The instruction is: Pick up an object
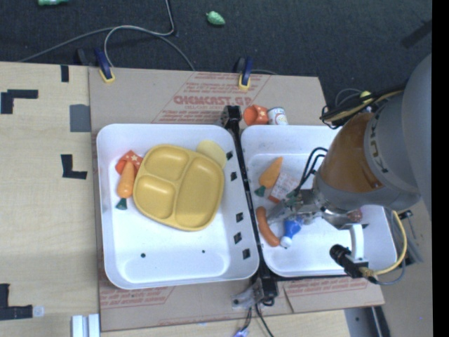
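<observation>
While the gripper (pixel 295 213) hangs low in the right bin (pixel 379 248), we cannot tell its state. Relative to the gripper: a blue-capped bottle (pixel 290 230) lies just below, its long axis slanting down-left; one sausage (pixel 266 227) lies just left, lengthwise; one carrot (pixel 271 173) and one packet (pixel 284 184) sit just beyond. We count two bins. Well left, the left bin (pixel 168 265) holds one yellow tray (pixel 178 187) and one carrot toy (pixel 125 181).
</observation>
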Motion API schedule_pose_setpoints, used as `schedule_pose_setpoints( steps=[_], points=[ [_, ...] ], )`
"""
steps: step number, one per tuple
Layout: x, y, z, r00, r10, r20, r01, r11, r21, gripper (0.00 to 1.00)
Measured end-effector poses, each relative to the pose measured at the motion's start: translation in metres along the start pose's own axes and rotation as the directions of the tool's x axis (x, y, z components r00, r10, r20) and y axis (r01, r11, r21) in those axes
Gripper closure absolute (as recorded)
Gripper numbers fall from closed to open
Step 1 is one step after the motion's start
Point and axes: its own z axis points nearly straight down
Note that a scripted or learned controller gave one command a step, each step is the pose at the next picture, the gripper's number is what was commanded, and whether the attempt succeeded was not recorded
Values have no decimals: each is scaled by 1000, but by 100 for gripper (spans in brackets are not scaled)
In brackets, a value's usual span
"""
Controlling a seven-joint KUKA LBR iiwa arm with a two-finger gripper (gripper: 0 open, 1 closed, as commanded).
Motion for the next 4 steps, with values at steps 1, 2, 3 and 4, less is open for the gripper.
schedule_pose_setpoints(
  steps=[1,2,3,4],
  points=[
    [3,-24,-1,1000,4,5,-4,1000,-3,0],
    [-7,22,1,1000,-1,-5,1,1000,8,0],
    [9,83,1,1000,-3,-5,3,1000,8,0],
    [8,83,-8,1000,-3,-3,3,1000,10,100]
  ],
)
